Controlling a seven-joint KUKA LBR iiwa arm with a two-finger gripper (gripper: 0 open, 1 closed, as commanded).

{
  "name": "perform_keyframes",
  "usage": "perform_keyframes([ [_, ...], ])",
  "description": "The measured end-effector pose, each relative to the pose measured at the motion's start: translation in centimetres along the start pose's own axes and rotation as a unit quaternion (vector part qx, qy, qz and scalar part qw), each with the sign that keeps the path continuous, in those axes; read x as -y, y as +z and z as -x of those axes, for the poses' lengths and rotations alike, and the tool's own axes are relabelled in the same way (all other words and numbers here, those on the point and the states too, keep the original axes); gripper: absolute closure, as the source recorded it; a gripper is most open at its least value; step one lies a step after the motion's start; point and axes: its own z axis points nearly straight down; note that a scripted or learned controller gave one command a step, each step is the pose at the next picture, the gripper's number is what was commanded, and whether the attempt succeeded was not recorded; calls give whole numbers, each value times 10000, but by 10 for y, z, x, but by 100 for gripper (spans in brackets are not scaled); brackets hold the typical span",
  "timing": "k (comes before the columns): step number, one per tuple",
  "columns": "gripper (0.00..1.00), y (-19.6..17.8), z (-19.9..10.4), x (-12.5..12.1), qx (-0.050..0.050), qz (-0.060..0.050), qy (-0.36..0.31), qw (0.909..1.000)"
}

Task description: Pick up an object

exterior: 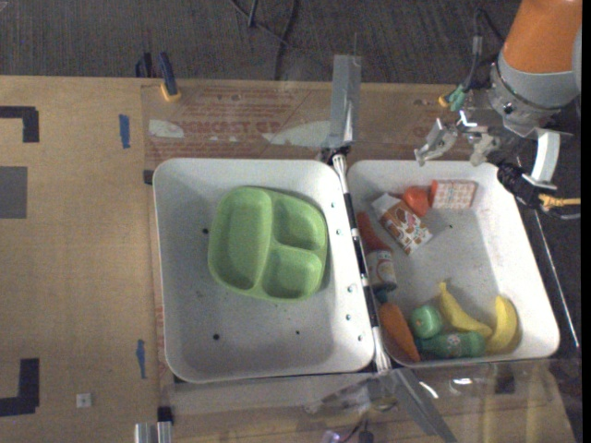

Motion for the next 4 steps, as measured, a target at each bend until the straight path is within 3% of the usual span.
perform_keyframes([
  [1,0,149,30,25,18,96,-538,9985],
  [2,0,161,25,24,32,193,-1080,9940],
  [3,100,146,23,22,11,205,-1079,9939],
  [4,0,146,24,22,20,208,-1077,9940],
])
